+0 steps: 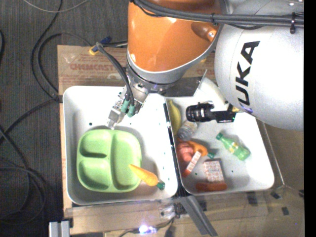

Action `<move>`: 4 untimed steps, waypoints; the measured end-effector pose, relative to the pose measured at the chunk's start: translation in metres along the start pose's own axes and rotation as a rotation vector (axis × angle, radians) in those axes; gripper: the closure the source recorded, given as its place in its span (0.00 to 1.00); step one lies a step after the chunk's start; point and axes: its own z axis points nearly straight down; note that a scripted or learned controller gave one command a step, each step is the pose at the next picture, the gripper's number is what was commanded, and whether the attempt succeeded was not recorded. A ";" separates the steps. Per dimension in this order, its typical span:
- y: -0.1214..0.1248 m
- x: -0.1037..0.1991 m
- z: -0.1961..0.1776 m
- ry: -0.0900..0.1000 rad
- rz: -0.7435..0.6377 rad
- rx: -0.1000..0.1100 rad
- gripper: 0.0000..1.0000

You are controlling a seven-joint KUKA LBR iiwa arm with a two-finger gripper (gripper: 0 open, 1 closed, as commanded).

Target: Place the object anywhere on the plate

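A dark grey carpet (pixel 29 43) with a fine ribbed weave covers the floor, and several black cables (pixel 42 65) loop across it on the left and along the top. On the carpet stands a bench topped with a sheet of brown cardboard (pixel 81 65) printed in faded red lettering. Along the bench's near edge runs a metal frame (pixel 197 216), where a small bright light (pixel 144 228) glows near the bottom.

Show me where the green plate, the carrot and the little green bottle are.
green plate (pixel 96 154): camera view, upper left compartment.
carrot (pixel 143 174): camera view, orange body on the plate's corner.
green bottle (pixel 233 147): camera view, bottle's middle.
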 end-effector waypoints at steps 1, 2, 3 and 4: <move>0.000 0.000 0.000 0.000 0.000 0.000 0.00; 0.003 0.005 -0.008 0.002 0.063 -0.005 0.00; -0.001 0.001 -0.004 0.000 -0.123 -0.006 0.00; -0.001 0.001 -0.004 0.000 -0.123 -0.006 0.00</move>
